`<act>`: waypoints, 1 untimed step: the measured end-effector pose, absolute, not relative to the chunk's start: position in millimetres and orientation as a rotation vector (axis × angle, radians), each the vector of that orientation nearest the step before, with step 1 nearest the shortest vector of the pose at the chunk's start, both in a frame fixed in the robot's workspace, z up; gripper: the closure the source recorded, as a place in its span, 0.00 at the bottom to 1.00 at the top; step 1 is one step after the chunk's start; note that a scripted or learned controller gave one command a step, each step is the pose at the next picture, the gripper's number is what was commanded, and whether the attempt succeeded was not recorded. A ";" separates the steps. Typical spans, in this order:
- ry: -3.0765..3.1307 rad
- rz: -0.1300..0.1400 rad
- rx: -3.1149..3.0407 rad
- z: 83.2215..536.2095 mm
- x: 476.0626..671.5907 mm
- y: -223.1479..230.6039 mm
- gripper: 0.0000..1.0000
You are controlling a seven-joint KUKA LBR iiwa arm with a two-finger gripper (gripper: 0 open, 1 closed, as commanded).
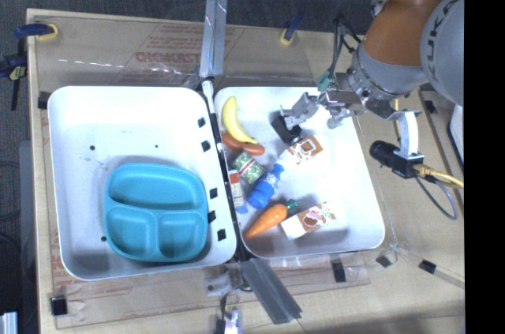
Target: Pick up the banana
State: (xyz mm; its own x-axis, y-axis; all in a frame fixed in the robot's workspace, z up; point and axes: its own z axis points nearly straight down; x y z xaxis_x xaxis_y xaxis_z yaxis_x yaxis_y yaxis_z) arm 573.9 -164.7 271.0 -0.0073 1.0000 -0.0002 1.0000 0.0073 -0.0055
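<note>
The yellow banana (230, 121) lies in the right bin (355, 167) near its upper left corner, curved along the divider. Its lower end rests against an orange-red sausage-like piece (243, 144). My gripper (289, 119) hangs over the same bin, a short way to the right of the banana and apart from it. It is open, with nothing between its fingers. The arm reaches in from the upper right.
Just below the gripper lies a small white carton (306, 148). Further down are a green carton (251, 167), a blue bottle (265, 185), a carrot (267, 219) and another white carton (309, 219). The left bin (118, 111) holds a blue divided tray (158, 212).
</note>
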 end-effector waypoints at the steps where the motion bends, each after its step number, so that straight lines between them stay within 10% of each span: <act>1: -2.348 0.008 -2.080 160.0 597.7 -110.4 0.00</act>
